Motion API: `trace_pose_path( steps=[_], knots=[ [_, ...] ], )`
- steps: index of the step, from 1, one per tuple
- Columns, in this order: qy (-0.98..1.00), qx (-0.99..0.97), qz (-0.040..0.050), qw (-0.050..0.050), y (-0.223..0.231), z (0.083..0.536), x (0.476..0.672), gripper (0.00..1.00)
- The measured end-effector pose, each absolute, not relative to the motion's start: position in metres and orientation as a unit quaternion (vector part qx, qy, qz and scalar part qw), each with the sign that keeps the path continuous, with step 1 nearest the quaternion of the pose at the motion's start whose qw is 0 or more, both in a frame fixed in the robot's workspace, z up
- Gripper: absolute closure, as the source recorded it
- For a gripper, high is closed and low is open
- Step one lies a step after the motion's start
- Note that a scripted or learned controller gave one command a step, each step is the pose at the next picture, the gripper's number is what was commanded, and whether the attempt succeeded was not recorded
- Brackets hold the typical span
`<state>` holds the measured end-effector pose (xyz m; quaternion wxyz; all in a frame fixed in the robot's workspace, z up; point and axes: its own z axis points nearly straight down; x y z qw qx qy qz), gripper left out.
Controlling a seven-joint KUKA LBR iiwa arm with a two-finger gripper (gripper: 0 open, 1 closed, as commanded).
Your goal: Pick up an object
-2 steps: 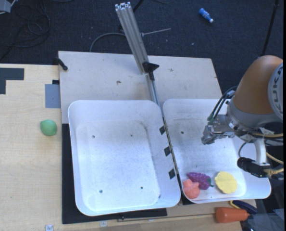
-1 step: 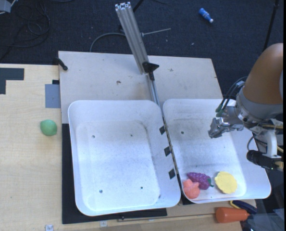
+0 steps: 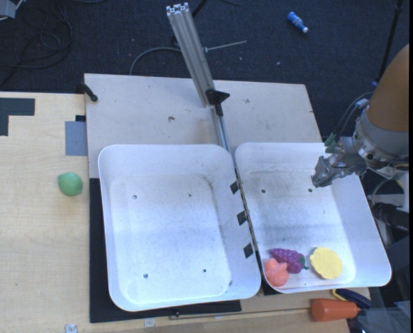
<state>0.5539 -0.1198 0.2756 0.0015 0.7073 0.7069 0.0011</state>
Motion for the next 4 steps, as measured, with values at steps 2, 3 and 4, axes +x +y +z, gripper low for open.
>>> trace_pose_path(
  steps=[2, 3, 4],
  knots=[
    [0.708, 0.706, -0.0002, 0.0, -0.029, 0.272, 0.58, 1.0],
    [0.708, 0.706, -0.0004, -0.001, 0.007, 0.261, 0.601, 1.0],
    [0.708, 0.707, -0.0003, 0.0, 0.046, 0.256, 0.622, 1.0]
  ],
)
